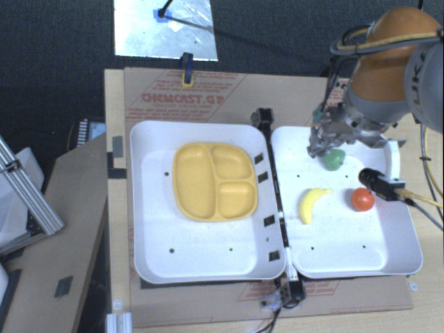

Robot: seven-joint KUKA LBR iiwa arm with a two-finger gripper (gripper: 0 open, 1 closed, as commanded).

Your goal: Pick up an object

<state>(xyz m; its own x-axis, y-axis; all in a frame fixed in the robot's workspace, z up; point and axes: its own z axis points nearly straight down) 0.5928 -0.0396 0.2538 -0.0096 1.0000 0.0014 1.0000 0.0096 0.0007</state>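
You're getting even, fairly bright overhead light here, so the two shallow white plastic bins read almost blown out and their walls lose detail. Shadows are soft and short, tucked right under things. The shiny silver foil sheet up top throws some glare. Everything's a bit soft and grainy, and the dark carpet floor goes murky.

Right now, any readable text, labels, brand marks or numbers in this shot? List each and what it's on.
"CHEMCAST GP": red print on the brown masking sheet of the board under the two shallow white bins; last letters are uncertain.
Smaller red lines above and below that print: too blurred to read.
Red print on the same sheet at the front edge: too blurred to read.
Dark letters on the grey robot arm at the right edge: cut off, unreadable.
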